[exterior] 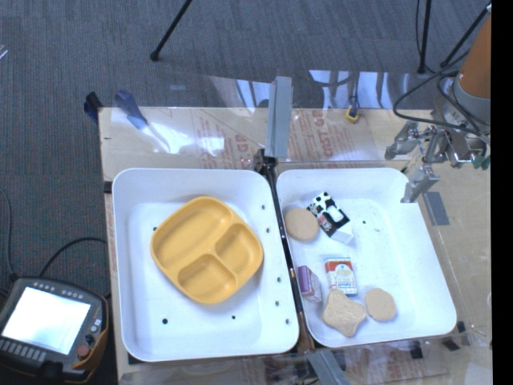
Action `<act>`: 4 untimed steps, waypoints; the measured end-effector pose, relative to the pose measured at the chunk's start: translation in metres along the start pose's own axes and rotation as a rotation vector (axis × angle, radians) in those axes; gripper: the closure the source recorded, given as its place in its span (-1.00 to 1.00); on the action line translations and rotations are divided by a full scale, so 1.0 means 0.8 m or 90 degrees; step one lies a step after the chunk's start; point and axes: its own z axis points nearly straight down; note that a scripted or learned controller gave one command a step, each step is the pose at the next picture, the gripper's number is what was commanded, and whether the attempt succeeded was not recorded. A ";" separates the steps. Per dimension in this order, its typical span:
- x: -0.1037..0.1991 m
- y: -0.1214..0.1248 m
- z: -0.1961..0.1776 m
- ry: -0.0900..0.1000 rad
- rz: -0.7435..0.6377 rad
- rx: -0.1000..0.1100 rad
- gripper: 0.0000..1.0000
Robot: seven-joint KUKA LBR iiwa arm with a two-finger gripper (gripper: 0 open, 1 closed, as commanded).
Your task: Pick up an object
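metal gripper (418,171) over right bin (417,295) rim, jaws released; glossy yellow plate (207,249) (three rounded compartments) left bin (128,239).

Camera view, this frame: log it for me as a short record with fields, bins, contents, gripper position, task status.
left bin: holds one yellow divided plate
right bin: holds six small items
right bin items: round cookie, black-and-white carton, red-and-white box, small dark packet, toast-shaped piece, second round cookie
gripper: over the right bin's far right corner, above the items, nothing seen between its fingers
task status: no object picked up yet
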 end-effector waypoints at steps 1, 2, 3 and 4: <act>0.037 0.095 0.187 0.010 0.102 -0.002 -1.00; 0.052 0.094 0.221 -0.026 0.294 -0.004 -1.00; 0.045 0.095 0.204 -0.037 0.290 -0.002 1.00; 0.133 0.172 0.116 -0.001 0.360 0.000 1.00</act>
